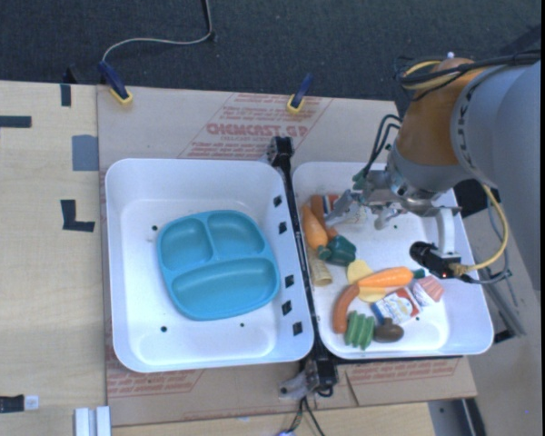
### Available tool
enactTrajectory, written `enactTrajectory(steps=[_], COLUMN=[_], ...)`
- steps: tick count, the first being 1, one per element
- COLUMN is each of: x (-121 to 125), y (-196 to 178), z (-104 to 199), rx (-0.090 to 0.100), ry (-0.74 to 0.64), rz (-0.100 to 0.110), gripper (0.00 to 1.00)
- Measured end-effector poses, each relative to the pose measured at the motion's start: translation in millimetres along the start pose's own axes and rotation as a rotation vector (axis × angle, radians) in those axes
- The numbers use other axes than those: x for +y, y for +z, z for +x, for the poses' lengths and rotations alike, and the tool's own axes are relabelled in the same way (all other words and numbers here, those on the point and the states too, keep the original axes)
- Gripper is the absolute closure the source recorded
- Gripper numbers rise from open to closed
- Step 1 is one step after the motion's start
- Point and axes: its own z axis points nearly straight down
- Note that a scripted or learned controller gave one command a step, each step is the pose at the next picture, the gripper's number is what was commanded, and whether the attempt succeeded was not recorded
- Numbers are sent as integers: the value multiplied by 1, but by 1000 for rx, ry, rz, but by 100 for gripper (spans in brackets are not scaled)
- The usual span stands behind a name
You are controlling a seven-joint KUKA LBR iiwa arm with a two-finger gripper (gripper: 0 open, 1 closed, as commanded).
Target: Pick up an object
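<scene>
The right bin (468, 330) holds several toy foods. An orange carrot (315, 229) lies along its left wall, with a green piece (339, 249) and a cream cylinder (321, 272) just below it. Nearer the front lie a yellow piece (358, 269), an orange carrot (386, 278), a red sausage (343, 305), a green vegetable (360, 331), a brown lump (389, 332) and a white packet (396, 307). My gripper (361, 213) hangs over the bin's back left part, just right of the first carrot. It is open, and nothing sits between its fingers.
The left bin (127, 243) holds a blue divided plate (218, 263). A black divider (291, 243) runs between the bins. The grey arm with its orange band (436, 125) and cables crosses the right bin's back right corner. A red-and-white item (429, 291) lies by the right wall.
</scene>
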Motion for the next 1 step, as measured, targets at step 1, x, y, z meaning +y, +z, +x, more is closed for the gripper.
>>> enactTrajectory(steps=[1], x=[42], y=[59], z=[-3], rx=[-7], ry=[2], rz=[-11], gripper=[0])
